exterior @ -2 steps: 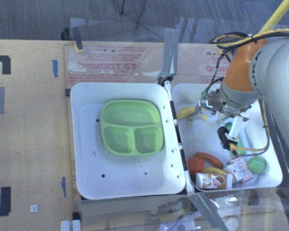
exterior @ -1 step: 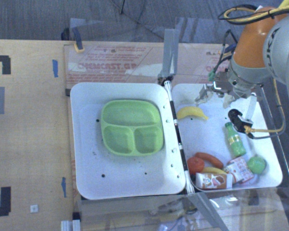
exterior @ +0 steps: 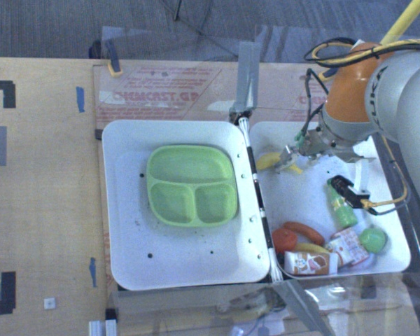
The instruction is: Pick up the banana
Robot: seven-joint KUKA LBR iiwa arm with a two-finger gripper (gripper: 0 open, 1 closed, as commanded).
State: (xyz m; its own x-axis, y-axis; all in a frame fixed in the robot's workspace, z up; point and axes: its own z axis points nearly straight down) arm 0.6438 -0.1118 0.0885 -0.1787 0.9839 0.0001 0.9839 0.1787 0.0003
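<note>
1. The banana (exterior: 269, 161) lies at the upper left of the right bin (exterior: 399, 254)
2. The gripper (exterior: 292, 161) sits just beside the banana; whether it grips cannot be told
3. A green tray (exterior: 192, 185) rests in the left bin (exterior: 119, 208)

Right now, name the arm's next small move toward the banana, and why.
Probably ease a touch further toward the left of the camera view: the gripper sits at one end of the banana, near the right bin's upper left corner, not over its middle.
</note>
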